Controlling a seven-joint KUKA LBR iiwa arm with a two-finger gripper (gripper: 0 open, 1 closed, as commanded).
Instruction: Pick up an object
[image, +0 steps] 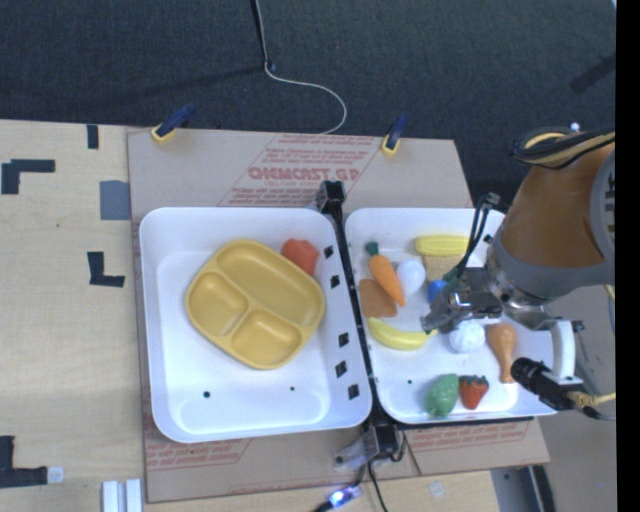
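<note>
Although our gripper (455, 312) hangs low over the right bin (400, 400), just beside the white ball (464, 339) and banana (397, 335), we cannot tell its state; nothing looks lifted, so the pick remains ahead.

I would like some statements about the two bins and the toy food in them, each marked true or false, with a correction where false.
1. The yellow divided plate lies in the left bin. True.
2. The carrot lies in the left bin. False: it lies in the right bin, near the divider between the bins.
3. The strawberry lies beside the green vegetable near the front edge of the right bin. True.
4. The gripper hangs over the left bin. False: it is over the right bin, next to the banana.
5. A red tomato sits at the far rim of the yellow divided plate. True.
</note>
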